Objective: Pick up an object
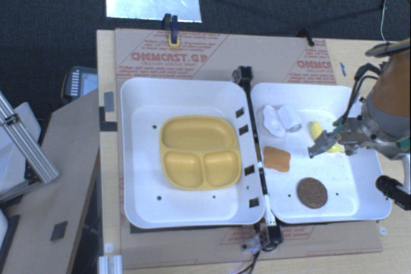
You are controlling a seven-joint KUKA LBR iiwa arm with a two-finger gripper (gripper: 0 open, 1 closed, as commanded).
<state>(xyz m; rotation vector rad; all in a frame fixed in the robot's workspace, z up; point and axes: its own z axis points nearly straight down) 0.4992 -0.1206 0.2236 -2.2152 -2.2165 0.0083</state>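
The right bin (pixel 366 202) holds several objects. A white crumpled piece (pixel 280 119) lies at its back left. A small yellow object (pixel 315 130) sits near the middle, partly covered by the arm. An orange-brown block (pixel 277 158) rests by the left wall, and a round brown disc (pixel 312 192) lies near the front. My gripper (pixel 323 147) hangs low over the bin's middle, right beside the yellow object and to the right of the orange block. Nothing can be seen held in it.
The left bin (pixel 138 202) carries a yellow three-compartment tray (pixel 198 151) in its middle. A black divider with clips (pixel 252 138) runs between the bins. The arm (pixel 388 99) enters from the right, over the right bin's far side.
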